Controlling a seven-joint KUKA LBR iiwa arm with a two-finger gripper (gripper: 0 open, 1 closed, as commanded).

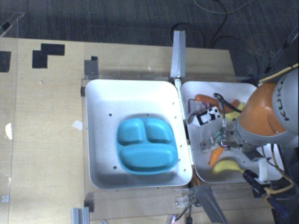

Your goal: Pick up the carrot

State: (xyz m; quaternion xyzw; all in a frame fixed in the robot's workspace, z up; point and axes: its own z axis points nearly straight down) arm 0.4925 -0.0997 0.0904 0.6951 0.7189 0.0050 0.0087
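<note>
Where the grey arm with its orange band reaches in from the right, tool found low over the right bin, near that bin's middle. Tool fingers not resolved against the clutter beneath; open or closed cannot be told, and no item confirmed between them.

Carrot noted in the right bin, lying just below the tool on the near side, orange and short, tilted with its narrower end pointing toward the bin's lower left. Upper end of the carrot close under the tool, touching or apart not determinable. Resting on the bin floor as far as can be seen.

Banana recorded just beside the carrot, on its right and slightly nearer the bin's front wall, the two apparently in contact. Second orange item seen near the bin's back wall, well apart from the tool. Small black-and-white object lying between that item and the tool, closer to the bin's left wall. Yellow piece partly hidden by the arm at the back right.

Left bin holding a blue divided tray, three compartments, seated toward the front of the bin. Both bins side by side on the wooden tabletop. Black cable lying on dark floor beyond.
</note>
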